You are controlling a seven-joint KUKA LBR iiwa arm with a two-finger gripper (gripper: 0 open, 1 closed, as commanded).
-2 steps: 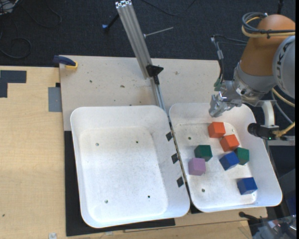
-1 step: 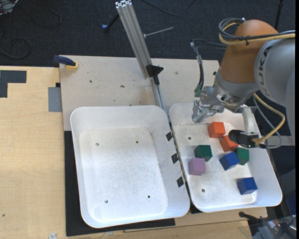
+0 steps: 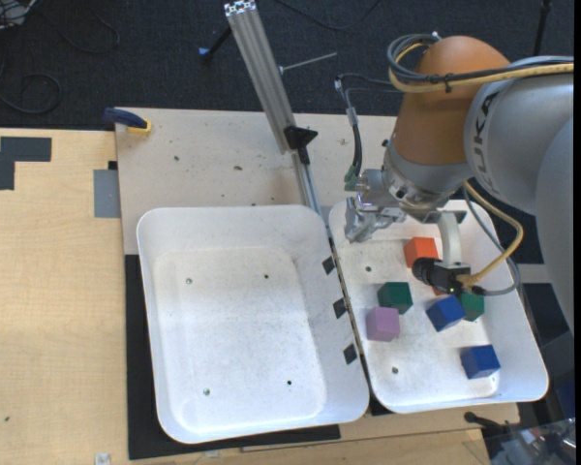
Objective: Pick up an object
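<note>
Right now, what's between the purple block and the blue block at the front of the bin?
Nothing. In the camera view, bare white bin floor runs between the purple block and the blue block, with one small dark speck.

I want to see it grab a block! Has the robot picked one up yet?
Not yet. Nothing looks done: the orange block, green block, purple block and blue blocks all lie in the right bin. The gripper hangs over the bin's far end with no block in it. Picking one is left.

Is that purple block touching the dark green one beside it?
Apart. The camera view shows a sliver of white bin floor between the purple block and the green block above it.
</note>
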